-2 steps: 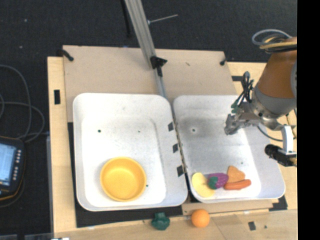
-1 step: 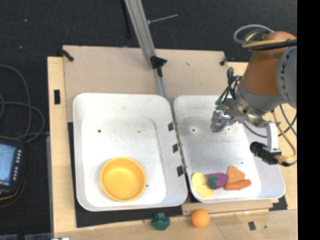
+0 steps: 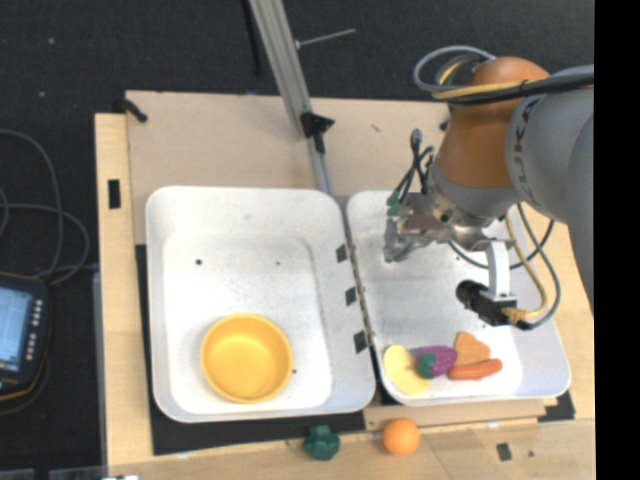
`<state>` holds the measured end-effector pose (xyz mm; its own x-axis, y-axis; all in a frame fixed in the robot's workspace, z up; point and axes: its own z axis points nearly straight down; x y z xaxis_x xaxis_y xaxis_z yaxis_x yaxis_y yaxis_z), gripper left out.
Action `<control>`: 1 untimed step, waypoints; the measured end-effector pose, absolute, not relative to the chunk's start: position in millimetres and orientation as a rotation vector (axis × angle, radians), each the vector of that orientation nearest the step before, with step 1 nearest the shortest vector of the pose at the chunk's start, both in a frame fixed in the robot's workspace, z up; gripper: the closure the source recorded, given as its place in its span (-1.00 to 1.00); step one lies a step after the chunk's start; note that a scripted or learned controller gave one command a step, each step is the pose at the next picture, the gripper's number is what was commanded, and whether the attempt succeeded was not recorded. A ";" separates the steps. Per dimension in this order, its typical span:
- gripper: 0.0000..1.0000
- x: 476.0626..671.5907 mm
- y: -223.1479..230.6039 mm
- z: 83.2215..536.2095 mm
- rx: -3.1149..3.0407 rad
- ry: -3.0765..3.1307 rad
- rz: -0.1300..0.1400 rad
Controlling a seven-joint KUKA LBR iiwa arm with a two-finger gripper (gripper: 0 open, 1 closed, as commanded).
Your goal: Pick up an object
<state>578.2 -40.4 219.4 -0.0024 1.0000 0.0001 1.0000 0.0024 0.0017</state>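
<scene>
My gripper (image 3: 402, 243) hangs over the upper left part of the right bin (image 3: 540, 353), with nothing visible between its fingers. A cluster of toy food lies at that bin's near edge: a pale yellow piece (image 3: 399, 367), a purple and green piece (image 3: 433, 361), an orange wedge (image 3: 470, 348) and an orange-red carrot (image 3: 476, 371). The gripper is well above and to the left of this cluster. A yellow bowl (image 3: 246, 356) sits in the near part of the left bin (image 3: 170, 268).
An orange ball (image 3: 400, 436) and a small green object (image 3: 320, 444) lie on the bench in front of the bins. A slanted metal pole (image 3: 290, 68) crosses above the divider between bins. Cables loop around the arm's wrist (image 3: 500, 298).
</scene>
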 end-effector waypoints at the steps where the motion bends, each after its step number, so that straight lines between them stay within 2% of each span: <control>1: 1.00 582.9 19.0 224.6 2.219 2.224 0.001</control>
<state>582.9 19.0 224.6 -0.0023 1.0000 0.0005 1.0000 0.0023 0.0007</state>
